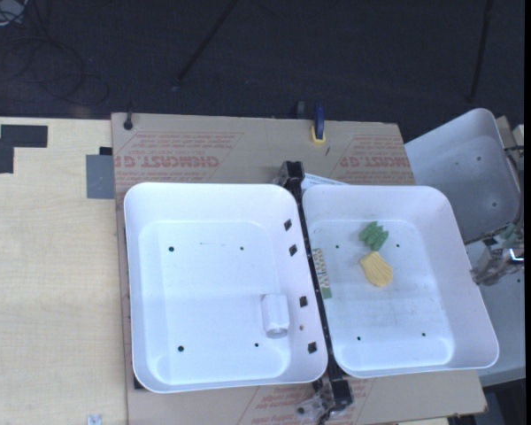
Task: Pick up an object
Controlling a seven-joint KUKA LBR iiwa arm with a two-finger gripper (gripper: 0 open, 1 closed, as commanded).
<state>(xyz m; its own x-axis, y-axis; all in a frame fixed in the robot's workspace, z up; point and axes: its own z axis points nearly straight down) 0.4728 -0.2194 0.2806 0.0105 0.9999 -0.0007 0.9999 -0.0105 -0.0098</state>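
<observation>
Yellow-and-green toy [374, 257] lies in right bin [478, 330]; end effector state cannot be told.

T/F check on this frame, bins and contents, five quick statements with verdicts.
1. The white cylindrical cup lies in the left white bin. True.
2. The yellow rubbery toy piece sits in the left bin. False: it is in the right white bin.
3. The green leafy toy piece lies right beside the yellow piece, on its far side. True.
4. The two bins are stacked one on the other. False: they stand side by side on the cardboard sheet.
5. The white cup stands in the left bin's far left corner. False: it is near the bin's near right side, close to the divide.
</observation>
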